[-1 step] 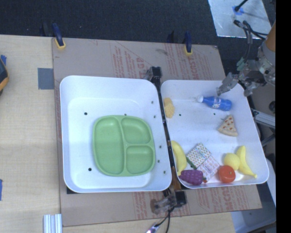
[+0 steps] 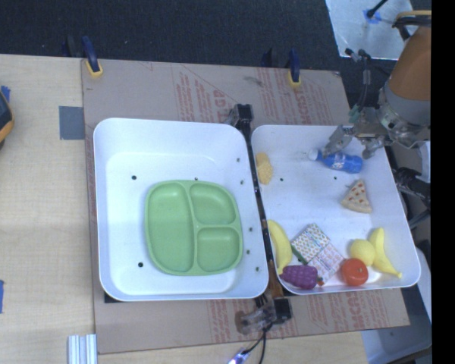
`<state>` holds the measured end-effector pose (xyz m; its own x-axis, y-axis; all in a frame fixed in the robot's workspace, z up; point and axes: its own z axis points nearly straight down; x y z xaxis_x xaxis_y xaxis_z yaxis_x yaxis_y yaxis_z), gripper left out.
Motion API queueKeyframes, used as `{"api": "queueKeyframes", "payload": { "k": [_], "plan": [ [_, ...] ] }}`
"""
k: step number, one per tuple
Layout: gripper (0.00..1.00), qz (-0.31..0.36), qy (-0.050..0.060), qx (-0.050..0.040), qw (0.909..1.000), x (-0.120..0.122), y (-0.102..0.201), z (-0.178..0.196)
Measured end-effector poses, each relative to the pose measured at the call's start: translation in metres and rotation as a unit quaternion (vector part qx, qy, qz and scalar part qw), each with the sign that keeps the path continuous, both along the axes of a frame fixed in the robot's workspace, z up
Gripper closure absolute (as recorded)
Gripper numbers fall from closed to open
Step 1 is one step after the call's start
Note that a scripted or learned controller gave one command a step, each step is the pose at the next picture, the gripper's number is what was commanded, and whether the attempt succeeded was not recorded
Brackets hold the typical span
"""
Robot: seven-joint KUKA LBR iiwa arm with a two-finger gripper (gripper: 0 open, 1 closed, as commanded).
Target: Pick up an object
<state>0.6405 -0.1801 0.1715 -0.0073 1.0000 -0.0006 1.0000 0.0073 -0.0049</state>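
Both white bins (image 2: 106, 203) look like smooth, glossy plastic. The green divided plate (image 2: 192, 227) looks matt plastic. The tabletop (image 2: 30, 226) is pale wood grain.

Pale wooden bench (image 2: 30, 226) under brown cardboard sheet (image 2: 205, 97), dark carpet floor (image 2: 174, 10) beyond.

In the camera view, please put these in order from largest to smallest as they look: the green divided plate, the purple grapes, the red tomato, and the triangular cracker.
1. Green divided plate, clearly largest.
2. Purple grapes.
3. Red tomato and triangular cracker: these look about alike, so I do not rank them.
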Motion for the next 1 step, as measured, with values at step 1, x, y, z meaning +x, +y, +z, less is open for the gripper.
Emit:
{"api": "queueKeyframes", "payload": {
  "k": [1],
  "plan": [
    [0.00,0.000,0.000,-0.0002,1.0000,-0.0022,0.0024,-0.0565]
  ]
}}
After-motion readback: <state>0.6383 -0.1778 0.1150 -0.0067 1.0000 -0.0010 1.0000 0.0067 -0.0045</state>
